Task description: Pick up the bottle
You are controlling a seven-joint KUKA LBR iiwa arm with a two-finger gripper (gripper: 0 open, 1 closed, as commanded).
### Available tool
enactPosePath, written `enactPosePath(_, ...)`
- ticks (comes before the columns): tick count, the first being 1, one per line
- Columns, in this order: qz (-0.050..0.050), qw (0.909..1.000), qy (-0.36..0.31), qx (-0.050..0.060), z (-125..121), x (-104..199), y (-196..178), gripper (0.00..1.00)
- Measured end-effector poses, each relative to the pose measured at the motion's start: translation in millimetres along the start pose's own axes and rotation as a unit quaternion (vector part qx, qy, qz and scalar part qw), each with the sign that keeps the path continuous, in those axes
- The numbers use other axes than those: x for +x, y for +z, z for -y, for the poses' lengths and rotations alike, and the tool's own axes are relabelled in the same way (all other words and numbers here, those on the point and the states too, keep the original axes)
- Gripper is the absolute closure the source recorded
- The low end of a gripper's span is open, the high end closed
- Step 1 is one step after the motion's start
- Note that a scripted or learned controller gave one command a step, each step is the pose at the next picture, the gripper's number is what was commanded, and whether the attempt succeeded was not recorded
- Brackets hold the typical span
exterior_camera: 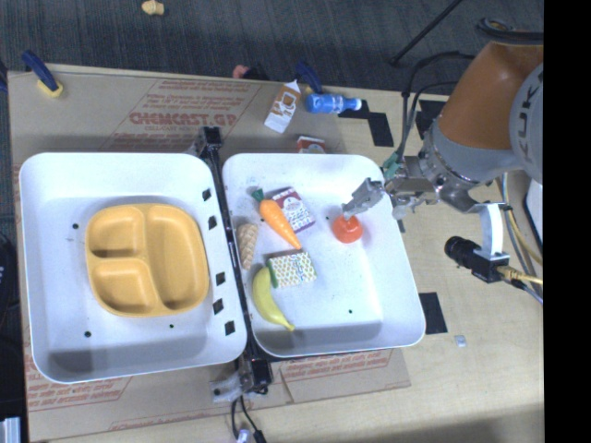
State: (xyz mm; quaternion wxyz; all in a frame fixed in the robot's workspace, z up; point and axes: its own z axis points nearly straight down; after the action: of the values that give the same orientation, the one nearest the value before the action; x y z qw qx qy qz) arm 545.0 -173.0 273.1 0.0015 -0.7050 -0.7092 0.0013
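Note:
A small blue bottle (331,104) lies on its side on the bench, behind the right bin (397,284) and outside it. My gripper (364,197) hangs over the right bin's upper right part, just above and beside a round red-orange object (348,230) on the bin floor. The grey arm with its orange band (489,90) reaches in from the right. The gripper is well in front of the bottle, separated from it by the bin's back rim.
The right bin holds a carrot (277,221), a small carton (296,209), a corn piece (247,245), a banana (268,298) and a checkered block (292,269). A yellow divided plate (148,258) sits in the left bin. A white carton (283,106) lies near the bottle.

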Motion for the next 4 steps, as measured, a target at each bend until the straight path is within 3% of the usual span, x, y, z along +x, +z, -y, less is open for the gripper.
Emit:
enactPosePath(1,0.000,1.0000,-0.003,0.001,0,0,-10,1.00)
enactPosePath(2,0.000,0.9998,-0.020,0.001,26,-38,87,1.00)
enactPosePath(3,-0.001,0.9964,-0.085,0.000,66,-6,113,1.00)
enactPosePath(4,0.000,1.0000,-0.001,-0.001,69,-37,83,1.00)
